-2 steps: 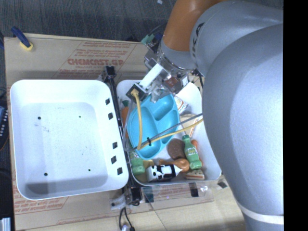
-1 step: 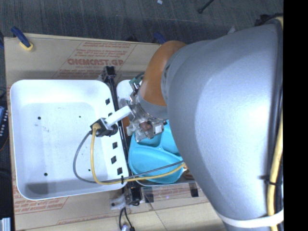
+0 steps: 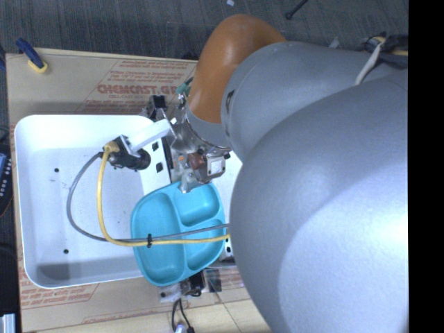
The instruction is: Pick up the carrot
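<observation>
End effector [image 3: 186,180] above blue divided tray [image 3: 177,238], beside left bin [image 3: 41,207]

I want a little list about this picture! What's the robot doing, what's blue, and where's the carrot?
robot arm: big grey arm with an orange band, reaching in from the right over the bins
claw: near, above the blue dish; too hidden to tell how it stands
blue thing: a divided blue dish, lying across the near right edge of the left bin
left bin: shallow and white
cables: a yellow one and a grey one loop over the left bin
carrot: cannot tell where; the arm covers much of the bins
</observation>
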